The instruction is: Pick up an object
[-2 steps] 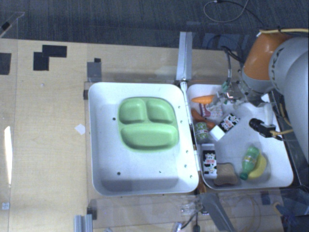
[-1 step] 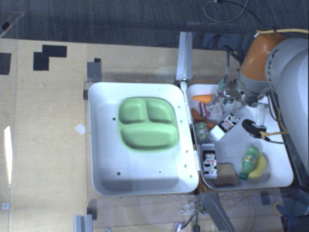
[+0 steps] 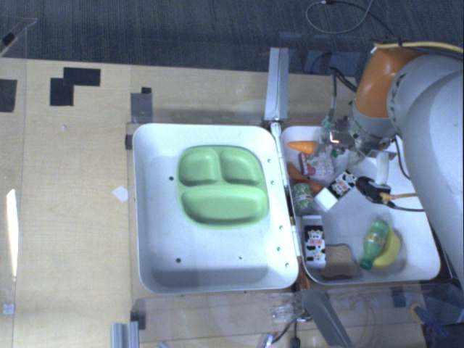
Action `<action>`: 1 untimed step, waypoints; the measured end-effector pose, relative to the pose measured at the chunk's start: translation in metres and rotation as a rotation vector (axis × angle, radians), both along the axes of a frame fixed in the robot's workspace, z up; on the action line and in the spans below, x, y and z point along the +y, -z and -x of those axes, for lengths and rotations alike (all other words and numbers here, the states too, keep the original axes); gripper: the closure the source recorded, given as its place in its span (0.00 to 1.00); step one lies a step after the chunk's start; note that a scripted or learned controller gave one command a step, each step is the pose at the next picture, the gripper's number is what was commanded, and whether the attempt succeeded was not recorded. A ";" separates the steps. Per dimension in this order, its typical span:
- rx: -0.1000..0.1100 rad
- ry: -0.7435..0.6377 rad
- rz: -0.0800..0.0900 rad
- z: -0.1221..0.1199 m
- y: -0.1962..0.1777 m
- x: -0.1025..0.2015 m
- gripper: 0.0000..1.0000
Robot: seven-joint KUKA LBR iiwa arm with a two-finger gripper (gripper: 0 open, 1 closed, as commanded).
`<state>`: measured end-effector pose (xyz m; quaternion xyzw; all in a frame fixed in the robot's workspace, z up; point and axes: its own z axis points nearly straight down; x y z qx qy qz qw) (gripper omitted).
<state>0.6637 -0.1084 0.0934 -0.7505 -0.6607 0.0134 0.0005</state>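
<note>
Progress: early by my reading; nothing looks lifted, so the grasp and the raise remain.
Arm: grey arm reaches in from the right, low over the far end of the right bin.
Pincer: pincer sits among the far clutter; open or closed, I cannot tell.
Nearest things: carrot just left of it; crumpled packet right beneath it.
Other candidates: white block, can, small carton, brown sponge, green bottle touching a banana at the near end.
Left bin: left bin holds a green divided tray.
</note>
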 end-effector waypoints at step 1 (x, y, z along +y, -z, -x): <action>-0.001 -0.011 -0.009 -0.002 -0.011 0.009 1.00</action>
